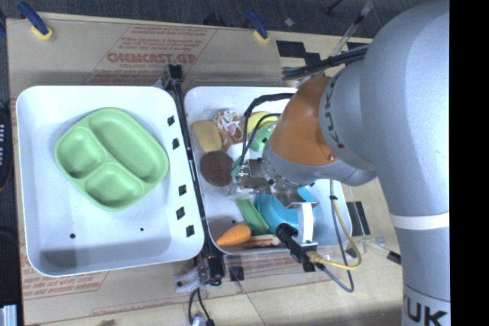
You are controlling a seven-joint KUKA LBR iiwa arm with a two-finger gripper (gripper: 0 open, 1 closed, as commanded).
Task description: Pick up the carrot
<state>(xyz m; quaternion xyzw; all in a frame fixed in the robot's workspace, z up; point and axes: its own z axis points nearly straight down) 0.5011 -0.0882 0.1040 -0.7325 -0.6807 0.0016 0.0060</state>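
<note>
The orange carrot [233, 235] lies at the near edge of the right bin [200, 101], close to its front left corner. My gripper [249, 181] hangs over the middle of that bin, above and slightly right of the carrot and apart from it. The grey wrist and orange band cover most of the gripper.
Around the gripper lie a brown disc [216, 168], a tan bread-like piece [206, 135], a patterned item [226, 123], a yellow-green item [261, 124], a green piece [251, 214] and a blue item [276, 213]. The left bin [38, 187] holds a green divided plate [111, 157].
</note>
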